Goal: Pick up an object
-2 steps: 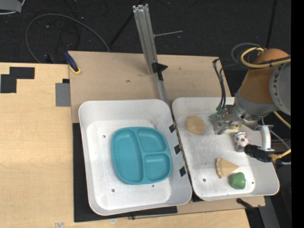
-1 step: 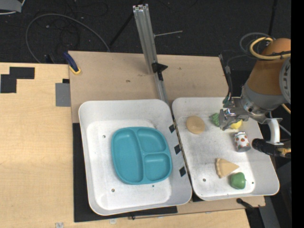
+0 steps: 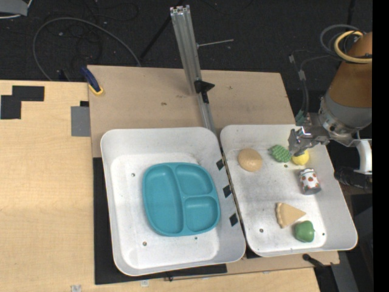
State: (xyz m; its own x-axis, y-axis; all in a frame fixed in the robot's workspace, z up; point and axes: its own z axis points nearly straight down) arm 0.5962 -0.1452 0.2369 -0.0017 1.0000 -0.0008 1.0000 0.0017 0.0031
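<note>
Camera view, bench inventory. Right shallow white bin (image 3: pixel 267 236): small yellow rounded object (image 3: pixel 300 158) near the far right edge, directly under the metal two-finger gripper (image 3: pixel 299 143) of the grey arm with orange band (image 3: pixel 351 78); the gripper tip overlaps its top, contact not discernible, and whether the gripper is parted or clenched cannot be told. Green ridged piece (image 3: pixel 280 153) just left of the yellow object. Tan rounded lump (image 3: pixel 250 160) further left. Small red-and-white can (image 3: pixel 309 180) below the yellow object. Tan wedge (image 3: pixel 288 214) and green rounded item (image 3: pixel 304 230) touching, near the front right corner. Left shallow white bin (image 3: pixel 121 157): teal three-compartment plastic tray (image 3: pixel 180 198), centred.
</note>
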